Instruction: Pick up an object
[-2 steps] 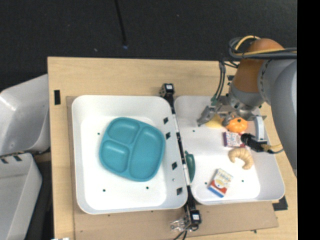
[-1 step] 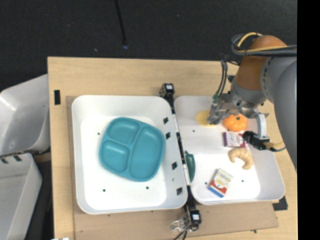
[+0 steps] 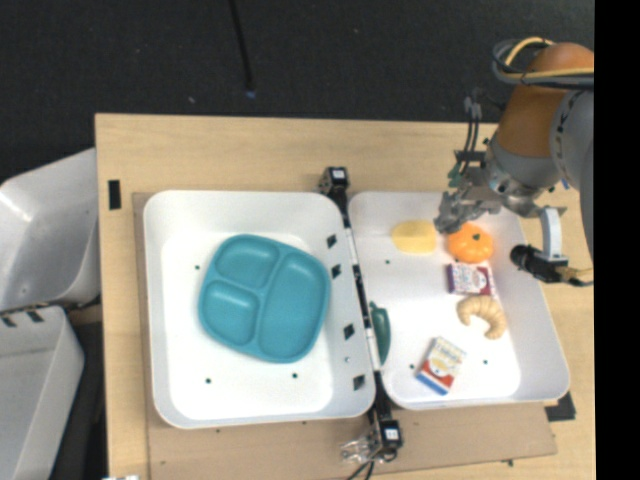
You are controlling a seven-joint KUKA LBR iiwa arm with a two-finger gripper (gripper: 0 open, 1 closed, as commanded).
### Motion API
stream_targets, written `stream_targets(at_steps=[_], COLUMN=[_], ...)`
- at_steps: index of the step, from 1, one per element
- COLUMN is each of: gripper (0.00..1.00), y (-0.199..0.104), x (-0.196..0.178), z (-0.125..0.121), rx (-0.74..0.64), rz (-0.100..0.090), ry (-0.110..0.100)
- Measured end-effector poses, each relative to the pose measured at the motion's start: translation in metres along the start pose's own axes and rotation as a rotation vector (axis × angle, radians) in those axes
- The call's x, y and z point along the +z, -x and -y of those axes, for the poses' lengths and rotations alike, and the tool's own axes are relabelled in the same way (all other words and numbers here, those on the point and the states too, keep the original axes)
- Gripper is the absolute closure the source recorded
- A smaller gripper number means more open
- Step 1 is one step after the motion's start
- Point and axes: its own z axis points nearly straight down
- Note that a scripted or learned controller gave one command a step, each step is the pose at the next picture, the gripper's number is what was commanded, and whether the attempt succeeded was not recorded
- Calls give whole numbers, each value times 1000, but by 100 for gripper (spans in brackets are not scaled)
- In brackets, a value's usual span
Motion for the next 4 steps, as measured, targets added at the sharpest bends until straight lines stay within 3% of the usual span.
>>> stream_targets(at_steps=[1,4], gripper=[100,100], y=[2,-143], x=[-55,-79], z=[-2,35], rx=[-2,-6], rz=[0,-4], ry=[0,-7])
